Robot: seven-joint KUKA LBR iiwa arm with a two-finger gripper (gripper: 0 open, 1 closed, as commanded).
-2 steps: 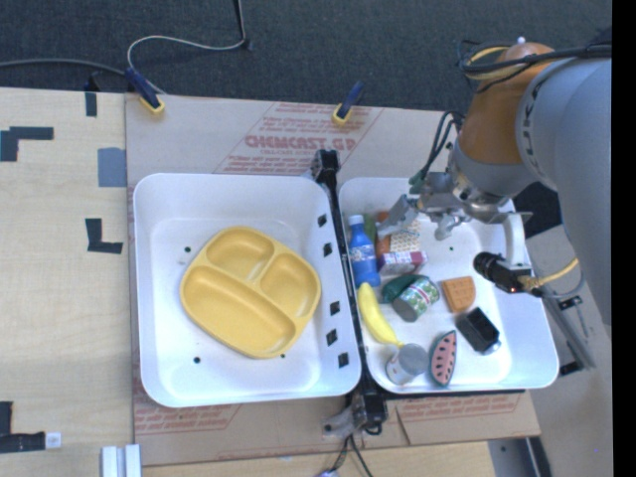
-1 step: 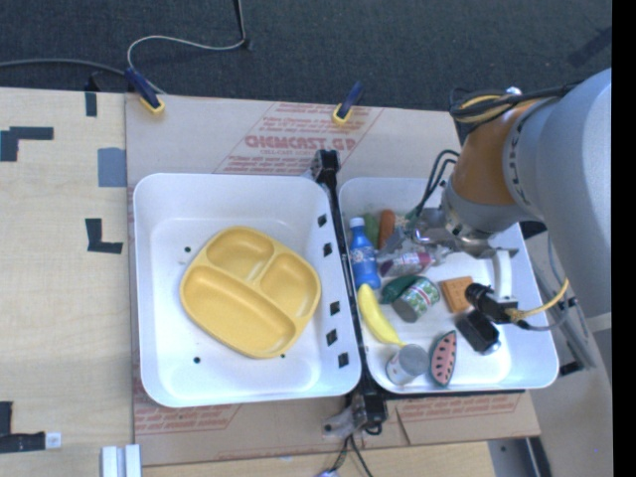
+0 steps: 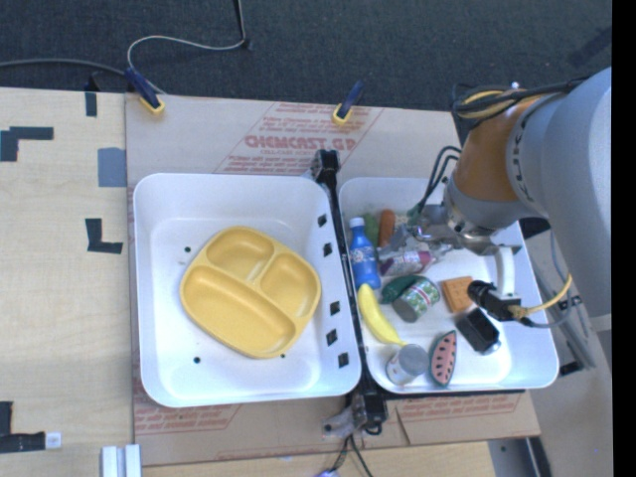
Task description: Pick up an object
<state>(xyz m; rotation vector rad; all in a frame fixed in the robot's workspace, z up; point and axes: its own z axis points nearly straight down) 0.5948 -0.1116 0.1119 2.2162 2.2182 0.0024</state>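
Note:
My gripper [image 3: 415,238] hangs low over the upper middle of the right bin [image 3: 542,366], reaching in from the right. Just under it lies a pale pinkish object [image 3: 402,262], and I cannot make out whether it is touched. A blue bottle [image 3: 362,254] stands to the gripper's left. An orange-brown piece [image 3: 386,229] sits behind it. In front lie a green can [image 3: 415,297], a yellow banana [image 3: 376,315], an orange block [image 3: 456,293], a grey cup [image 3: 403,365] and a watermelon slice [image 3: 443,358].
In the left bin [image 3: 159,366] a yellow divided plate [image 3: 250,290] lies flat. A black clamp [image 3: 325,164] sits where the two bins meet at the back. The bins rest on brown cardboard [image 3: 199,137].

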